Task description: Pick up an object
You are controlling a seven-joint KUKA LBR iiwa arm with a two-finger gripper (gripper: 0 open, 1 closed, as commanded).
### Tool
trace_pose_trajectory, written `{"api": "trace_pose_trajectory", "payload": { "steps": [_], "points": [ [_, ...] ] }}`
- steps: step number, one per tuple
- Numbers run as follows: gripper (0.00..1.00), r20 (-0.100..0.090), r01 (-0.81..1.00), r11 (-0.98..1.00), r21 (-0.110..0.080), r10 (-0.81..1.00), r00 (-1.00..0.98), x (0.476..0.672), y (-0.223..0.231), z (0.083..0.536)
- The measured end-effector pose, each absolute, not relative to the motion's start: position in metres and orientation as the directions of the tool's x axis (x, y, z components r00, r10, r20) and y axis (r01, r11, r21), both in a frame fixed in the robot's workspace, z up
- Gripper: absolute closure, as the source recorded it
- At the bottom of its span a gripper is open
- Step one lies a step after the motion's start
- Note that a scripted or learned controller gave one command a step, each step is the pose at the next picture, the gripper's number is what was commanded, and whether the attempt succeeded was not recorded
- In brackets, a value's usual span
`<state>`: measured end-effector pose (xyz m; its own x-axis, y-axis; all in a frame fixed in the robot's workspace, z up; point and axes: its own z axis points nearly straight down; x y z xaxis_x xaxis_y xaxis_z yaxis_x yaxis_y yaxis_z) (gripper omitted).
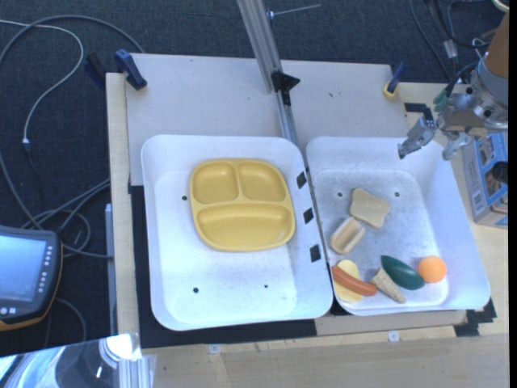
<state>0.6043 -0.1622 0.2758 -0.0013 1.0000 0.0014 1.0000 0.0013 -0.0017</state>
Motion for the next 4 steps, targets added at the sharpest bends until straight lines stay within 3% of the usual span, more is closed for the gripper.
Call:
{"api": "trace_pose_trajectory", "payload": {
  "steps": [1,4],
  "points": [
    [0.0,0.001,1.0,0.001,-0.002,1.0,-0.001,0.604,-0.162,0.276],
    [0.0,0.002,1.0,0.0,-0.008,1.0,0.0,0.593,-0.145,0.116]
  ]
}}
